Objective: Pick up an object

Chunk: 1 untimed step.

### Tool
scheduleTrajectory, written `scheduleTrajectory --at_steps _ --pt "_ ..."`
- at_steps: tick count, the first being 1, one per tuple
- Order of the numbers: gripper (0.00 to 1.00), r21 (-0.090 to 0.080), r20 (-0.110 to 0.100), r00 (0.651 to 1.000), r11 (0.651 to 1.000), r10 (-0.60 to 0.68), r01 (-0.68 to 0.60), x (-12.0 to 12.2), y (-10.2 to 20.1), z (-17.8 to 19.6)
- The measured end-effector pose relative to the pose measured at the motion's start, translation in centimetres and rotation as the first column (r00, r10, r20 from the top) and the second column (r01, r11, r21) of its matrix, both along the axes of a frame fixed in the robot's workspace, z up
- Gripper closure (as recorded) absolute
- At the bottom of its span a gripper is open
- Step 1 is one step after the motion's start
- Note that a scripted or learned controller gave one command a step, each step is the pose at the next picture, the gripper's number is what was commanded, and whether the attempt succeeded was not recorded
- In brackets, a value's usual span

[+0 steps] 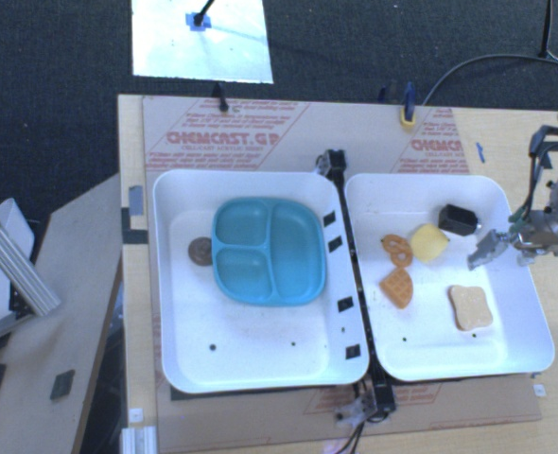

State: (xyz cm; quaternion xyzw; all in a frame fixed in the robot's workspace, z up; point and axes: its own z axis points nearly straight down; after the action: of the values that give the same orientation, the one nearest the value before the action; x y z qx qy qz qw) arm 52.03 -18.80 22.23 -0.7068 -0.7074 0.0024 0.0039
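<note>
The bench (pixel 137 253) bears two white bins (pixel 180 348) side by side.

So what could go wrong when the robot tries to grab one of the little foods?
The gripper sits over the right bin's far side, near its wall, so it could bump the rim. The pretzel, yellow piece and orange piece lie close together; reaching for one might push another. The bread slice lies flat, so fingers may slide off it.

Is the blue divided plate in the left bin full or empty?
Empty. The blue plate shows bare blue in all three compartments. The small round brown thing lies beside it on the left bin floor, not in it.
</note>
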Motion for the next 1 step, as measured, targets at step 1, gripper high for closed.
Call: scheduleTrajectory --at_steps 1 --pt "0.0 -0.003 0.01 1.0 1.0 0.003 -0.003 0.26 0.03 0.51"
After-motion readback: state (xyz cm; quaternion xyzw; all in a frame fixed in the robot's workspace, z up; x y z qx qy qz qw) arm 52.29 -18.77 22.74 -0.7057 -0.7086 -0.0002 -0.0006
